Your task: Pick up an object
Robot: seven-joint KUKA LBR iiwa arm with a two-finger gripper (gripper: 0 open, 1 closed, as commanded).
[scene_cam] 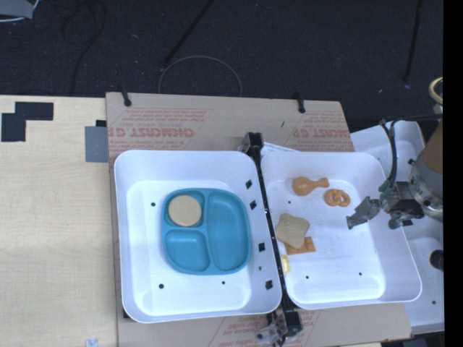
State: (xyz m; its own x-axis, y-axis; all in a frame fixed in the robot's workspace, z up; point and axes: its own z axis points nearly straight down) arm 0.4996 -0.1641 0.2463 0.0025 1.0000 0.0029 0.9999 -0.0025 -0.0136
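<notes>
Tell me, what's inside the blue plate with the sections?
The blue divided plate holds a round tan disc, maybe a cookie, in its upper-left section. The other two sections show bare blue. Whatever lies under the cookie is hidden.

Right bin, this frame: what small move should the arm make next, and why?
Probably shift the hand left and lower it toward the pretzel-shaped piece, the nearest item. The hand sits over the right bin near its right wall, with nothing between its fingers; the drumstick-shaped piece and bread slice lie farther left.
</notes>
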